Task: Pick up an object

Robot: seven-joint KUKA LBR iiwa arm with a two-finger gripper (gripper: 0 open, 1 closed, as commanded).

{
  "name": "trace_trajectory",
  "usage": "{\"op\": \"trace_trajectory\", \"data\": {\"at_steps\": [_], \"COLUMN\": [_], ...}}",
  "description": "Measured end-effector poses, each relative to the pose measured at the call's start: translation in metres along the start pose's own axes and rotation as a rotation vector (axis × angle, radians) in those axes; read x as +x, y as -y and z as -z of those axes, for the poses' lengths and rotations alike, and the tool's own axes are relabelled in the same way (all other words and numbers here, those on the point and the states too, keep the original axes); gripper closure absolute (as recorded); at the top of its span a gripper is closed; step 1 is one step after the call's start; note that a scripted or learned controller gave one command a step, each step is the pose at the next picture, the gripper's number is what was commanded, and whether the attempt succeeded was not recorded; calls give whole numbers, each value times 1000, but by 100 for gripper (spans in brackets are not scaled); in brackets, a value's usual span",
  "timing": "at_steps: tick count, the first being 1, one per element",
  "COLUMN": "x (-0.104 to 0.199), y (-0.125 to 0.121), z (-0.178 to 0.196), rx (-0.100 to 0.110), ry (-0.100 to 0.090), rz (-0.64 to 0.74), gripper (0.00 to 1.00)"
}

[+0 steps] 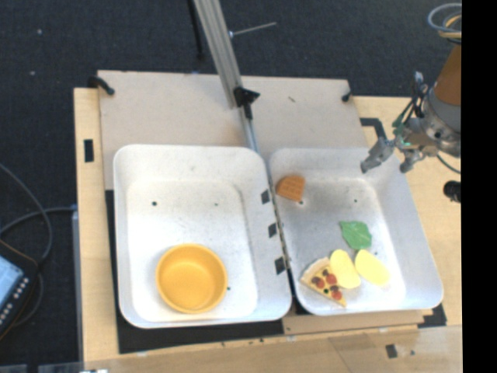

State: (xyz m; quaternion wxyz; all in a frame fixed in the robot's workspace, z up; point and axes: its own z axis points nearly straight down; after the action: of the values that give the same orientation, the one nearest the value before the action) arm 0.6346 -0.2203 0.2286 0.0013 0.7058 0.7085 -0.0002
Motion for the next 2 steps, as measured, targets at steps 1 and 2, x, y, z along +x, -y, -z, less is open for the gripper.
{"op": "trace_trajectory", "data": {"at_steps": [1,2], "x": [0,1], "y": [0,-4], "z": [0,-58], "rx": [1,0], "ry": [1,1], "rz": [1,3], "gripper": [0,0]}}
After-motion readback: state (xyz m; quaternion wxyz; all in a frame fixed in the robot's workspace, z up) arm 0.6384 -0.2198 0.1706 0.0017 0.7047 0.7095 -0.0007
